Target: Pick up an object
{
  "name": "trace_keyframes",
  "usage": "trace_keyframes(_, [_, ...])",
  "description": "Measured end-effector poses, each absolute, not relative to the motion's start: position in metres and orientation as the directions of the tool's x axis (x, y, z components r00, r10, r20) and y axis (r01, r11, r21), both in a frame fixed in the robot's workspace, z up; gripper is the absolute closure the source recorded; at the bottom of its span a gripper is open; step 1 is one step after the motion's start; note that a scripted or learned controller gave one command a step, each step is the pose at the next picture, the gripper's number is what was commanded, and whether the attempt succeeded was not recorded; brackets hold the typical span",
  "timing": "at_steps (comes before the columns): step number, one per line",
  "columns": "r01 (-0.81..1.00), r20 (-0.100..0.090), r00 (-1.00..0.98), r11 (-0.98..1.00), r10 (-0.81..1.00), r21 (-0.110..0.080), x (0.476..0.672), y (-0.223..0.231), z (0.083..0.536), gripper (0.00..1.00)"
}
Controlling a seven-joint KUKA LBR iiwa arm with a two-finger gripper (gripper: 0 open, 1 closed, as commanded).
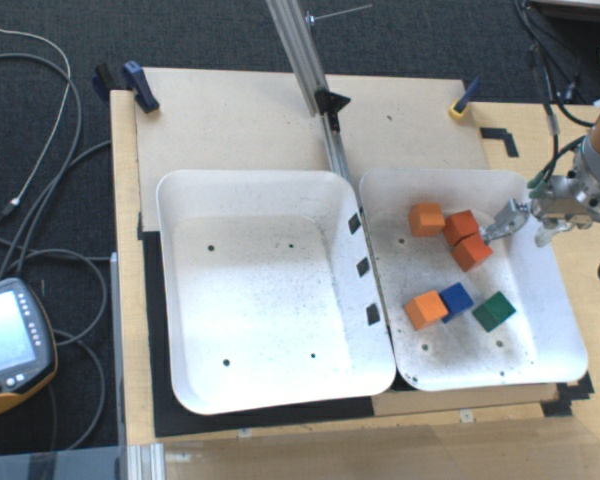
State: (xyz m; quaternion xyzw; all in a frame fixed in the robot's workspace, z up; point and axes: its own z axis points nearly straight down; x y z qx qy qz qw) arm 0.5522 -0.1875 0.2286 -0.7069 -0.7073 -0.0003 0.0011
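Gripper (504, 224) at the right bin's (570, 338) three-o'clock rim, one fingertip (492, 233) just beside the red-orange block (470, 253). Nothing visibly between the fingers; their opening cannot be told. Blue block (457, 298) lies toward six o'clock.

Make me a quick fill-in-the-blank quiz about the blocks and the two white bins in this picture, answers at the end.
1. All the blocks lie in the ____ bin of the camera view.
2. Next to the green block sits a ____ block, which touches an orange block.
3. The gripper reaches in beside the ____ blocks stacked near the bin's upper edge.

Missing words: right; blue; red
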Motion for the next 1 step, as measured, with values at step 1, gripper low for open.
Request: trace_keyframes(1, [1.000,0.005,-0.003,0.003,1.000,-0.010,0.5549,-0.1448,0.1041,0.00])
